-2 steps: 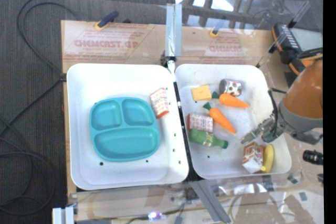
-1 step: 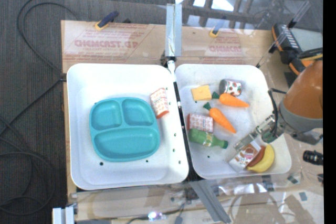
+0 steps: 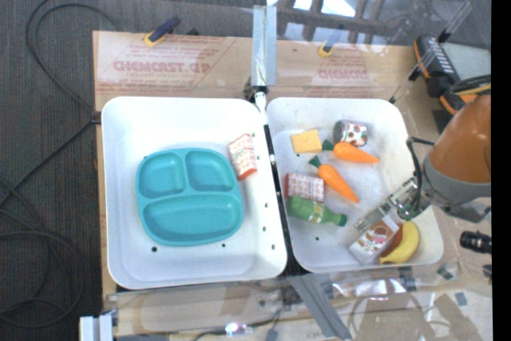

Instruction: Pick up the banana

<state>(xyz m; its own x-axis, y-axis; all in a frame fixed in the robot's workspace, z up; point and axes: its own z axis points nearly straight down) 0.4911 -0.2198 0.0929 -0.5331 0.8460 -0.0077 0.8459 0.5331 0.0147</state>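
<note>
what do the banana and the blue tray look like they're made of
The banana looks like smooth moulded plastic, a toy: even yellow, faint sheen, though real fruit can't be ruled out. The blue divided tray looks like hard matte plastic: uniform teal, rounded moulded compartments, soft highlights.

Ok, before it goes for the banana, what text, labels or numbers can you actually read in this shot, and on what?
"CHEMCAST" in faint red, repeated, on the protective film of the clear sheet behind the left bin; the letters after it are too blurred to read.
Faint red print on the film behind the right bin: too blurred to read.
Small carton, red-and-white box, can, green bottle and packet beside the banana: labels too small to read.
</note>
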